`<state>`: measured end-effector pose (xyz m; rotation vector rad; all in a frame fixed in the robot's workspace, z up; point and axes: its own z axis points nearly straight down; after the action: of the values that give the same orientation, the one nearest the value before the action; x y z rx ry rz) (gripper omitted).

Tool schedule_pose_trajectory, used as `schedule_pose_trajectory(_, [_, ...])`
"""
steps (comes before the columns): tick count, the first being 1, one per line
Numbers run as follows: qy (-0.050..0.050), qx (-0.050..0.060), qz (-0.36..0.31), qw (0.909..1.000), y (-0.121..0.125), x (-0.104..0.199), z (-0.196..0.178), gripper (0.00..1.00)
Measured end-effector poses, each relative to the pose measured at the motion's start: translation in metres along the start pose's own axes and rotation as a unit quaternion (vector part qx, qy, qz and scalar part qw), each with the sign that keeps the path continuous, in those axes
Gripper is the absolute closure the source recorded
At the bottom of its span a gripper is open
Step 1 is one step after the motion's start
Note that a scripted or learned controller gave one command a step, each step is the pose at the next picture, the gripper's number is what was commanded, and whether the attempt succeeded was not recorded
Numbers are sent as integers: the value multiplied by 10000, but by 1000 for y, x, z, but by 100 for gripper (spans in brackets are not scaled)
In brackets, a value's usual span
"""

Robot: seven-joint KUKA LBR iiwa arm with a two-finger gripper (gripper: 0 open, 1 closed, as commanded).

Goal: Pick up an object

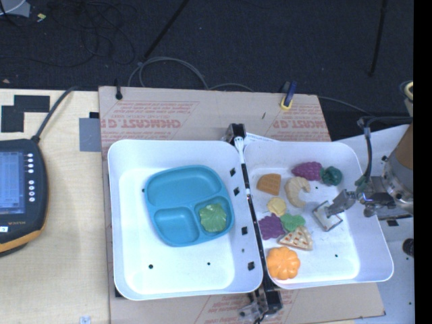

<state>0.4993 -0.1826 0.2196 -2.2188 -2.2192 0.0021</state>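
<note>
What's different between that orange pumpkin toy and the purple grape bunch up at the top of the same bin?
The pumpkin is bright orange, round and ribbed; the grape bunch is purple, knobbly and elongated. The pumpkin sits at the near edge of the right bin, beside the divider, apart from the gripper; the grapes lie at the far side, next to a dark green toy. The pumpkin looks a little larger. Both are small toy foods lying loose in that bin.

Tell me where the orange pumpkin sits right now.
The orange pumpkin lies in the right bin, at its near left corner by the divider, just below the waffle wedge.
</note>
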Motion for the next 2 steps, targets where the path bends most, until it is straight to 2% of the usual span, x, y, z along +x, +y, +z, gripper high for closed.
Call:
schedule_pose_trajectory(1, [12,-29,-2,10000,9,28,133,0])
schedule_pose_trajectory(2, [6,-30,-34,10000,83,76,132,0])
